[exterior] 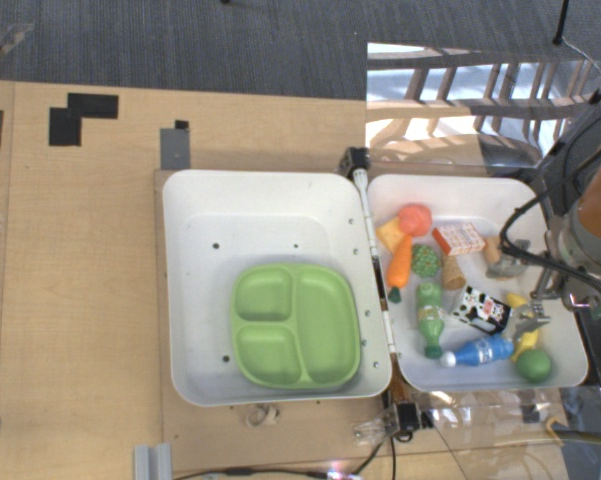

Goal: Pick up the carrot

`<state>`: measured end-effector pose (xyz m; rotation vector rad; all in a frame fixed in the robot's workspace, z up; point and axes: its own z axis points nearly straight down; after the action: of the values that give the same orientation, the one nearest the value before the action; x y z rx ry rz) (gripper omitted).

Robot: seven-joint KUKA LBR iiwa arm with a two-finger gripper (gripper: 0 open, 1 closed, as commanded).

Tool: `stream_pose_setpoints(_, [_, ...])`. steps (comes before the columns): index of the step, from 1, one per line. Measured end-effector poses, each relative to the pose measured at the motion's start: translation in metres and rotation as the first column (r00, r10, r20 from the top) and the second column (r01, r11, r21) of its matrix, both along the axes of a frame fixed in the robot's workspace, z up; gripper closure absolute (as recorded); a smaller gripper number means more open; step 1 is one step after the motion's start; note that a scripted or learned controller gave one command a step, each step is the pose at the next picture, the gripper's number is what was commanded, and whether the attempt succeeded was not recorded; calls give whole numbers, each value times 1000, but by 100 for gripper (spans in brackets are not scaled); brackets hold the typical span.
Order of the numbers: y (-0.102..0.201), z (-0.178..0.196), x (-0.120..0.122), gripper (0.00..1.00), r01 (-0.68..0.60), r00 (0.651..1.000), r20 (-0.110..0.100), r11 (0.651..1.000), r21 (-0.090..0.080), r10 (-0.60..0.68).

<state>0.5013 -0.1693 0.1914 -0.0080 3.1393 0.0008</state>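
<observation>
Carrot (400, 261) lying near right bin's (576, 368) left wall, long axis nearly upright in view. Gripper (536, 308) well to its right; grip state not discernible.

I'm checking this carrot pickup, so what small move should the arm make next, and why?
Probably shift the pincer left across the right bin toward the carrot. The carrot lies untouched by the bin's left wall, while the pincer sits at the far right side.

Wooden bench (80, 298) bears two white bins: left bin (195, 228), right bin (480, 190).
</observation>
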Motion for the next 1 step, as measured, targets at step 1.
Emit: stream_pose_setpoints(1, [65, 52, 36, 0, 60, 998, 7, 998, 1, -60])
